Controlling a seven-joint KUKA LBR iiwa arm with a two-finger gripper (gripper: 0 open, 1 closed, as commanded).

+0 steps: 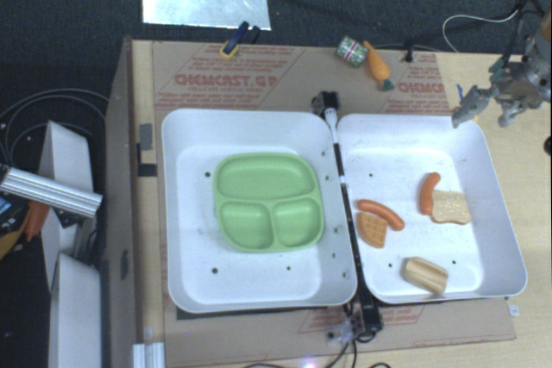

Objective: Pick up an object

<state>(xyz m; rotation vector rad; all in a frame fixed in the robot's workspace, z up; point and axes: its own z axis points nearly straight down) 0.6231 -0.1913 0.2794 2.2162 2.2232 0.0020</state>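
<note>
In the right bin the pickable things lie loose and spread out, which leaves room to come down on any one of them. Nearest is a bread roll, close to the near wall. Farther in, a waffle touches a sausage near the divider, and to the right a toast slice touches a second sausage. The roll stands apart from the rest, so it looks the easiest target.

The left bin holds a green divided tray, lying flat near its middle.

Farthest, the tool hangs over the right bin's far right corner, carrying nothing; I cannot tell how it is set.

Beyond the bins, on the worktop, lie a carrot and a small can, out of play.
</note>
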